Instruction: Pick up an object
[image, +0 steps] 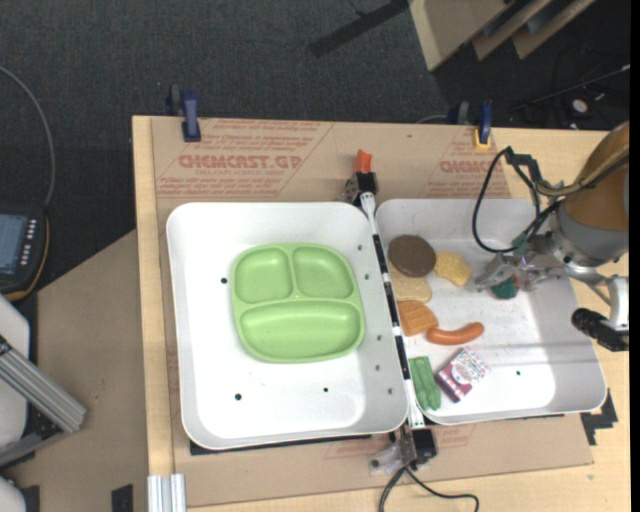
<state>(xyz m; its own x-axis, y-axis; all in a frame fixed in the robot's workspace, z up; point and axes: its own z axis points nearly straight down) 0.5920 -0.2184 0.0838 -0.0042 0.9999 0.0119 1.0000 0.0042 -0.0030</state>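
My gripper is low in the right bin, near its upper middle, hanging from the grey arm that comes in from the right. A small teal thing lies right at the gripper's tip; whether it is held is unclear. To the gripper's left lie a yellow cracker, a round brown cookie, a beige piece, an orange piece and an orange sausage. Nearer the front lie a purple and white packet and a green bar.
The left bin holds a green divided plate. A black cable loops over the right bin's back edge. Clamps sit on the bench's far edge.
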